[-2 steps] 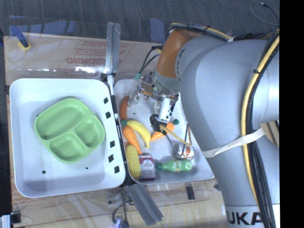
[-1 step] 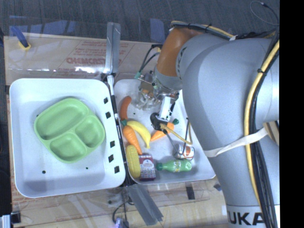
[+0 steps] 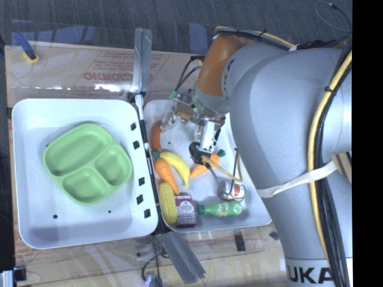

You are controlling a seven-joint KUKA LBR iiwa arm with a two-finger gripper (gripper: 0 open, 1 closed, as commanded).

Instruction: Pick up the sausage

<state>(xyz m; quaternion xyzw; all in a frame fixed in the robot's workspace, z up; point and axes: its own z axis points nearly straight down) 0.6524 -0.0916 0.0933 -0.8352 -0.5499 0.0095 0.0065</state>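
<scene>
White bin (image 3: pixel 24 220) holds green plate (image 3: pixel 88 162); neighbouring bin (image 3: pixel 178 137) holds sausage (image 3: pixel 156 137), banana (image 3: pixel 178 164).

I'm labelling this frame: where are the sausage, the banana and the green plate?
sausage (image 3: pixel 156 137), camera view, middle of its length.
banana (image 3: pixel 177 164), camera view, middle of its curve.
green plate (image 3: pixel 76 149), camera view, floor of its largest compartment.

Dk carpet floor (image 3: pixel 72 2); pale wood bench (image 3: pixel 84 263).

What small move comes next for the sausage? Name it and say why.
Probably shift the pincer a little left, then lower it: the sausage lies just left of it, along the left wall of the right bin, near the banana.
</scene>
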